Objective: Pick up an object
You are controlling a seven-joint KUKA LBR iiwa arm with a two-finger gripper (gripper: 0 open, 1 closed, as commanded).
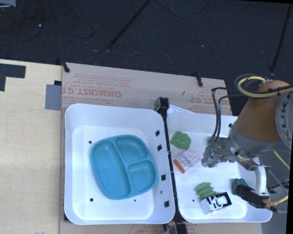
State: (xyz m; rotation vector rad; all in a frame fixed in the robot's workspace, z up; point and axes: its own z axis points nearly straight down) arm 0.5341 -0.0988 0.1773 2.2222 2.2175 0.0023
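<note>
As the arm point(260, 120) reaches in over the right bin point(198, 130), I see my claw point(211, 157) lowered toward its floor, though I cannot tell how it is set or whether it grips anything. Just left of it lie a red-and-white packet point(186, 160) and a green lump point(180, 140); below it, a green pod point(204, 189) and a black-and-white box point(216, 201). Far left, the other bin point(78, 149) holds a blue divided plate point(123, 165).

Grey arm point(259, 125) low, gripper point(210, 158) pointing left.
</note>
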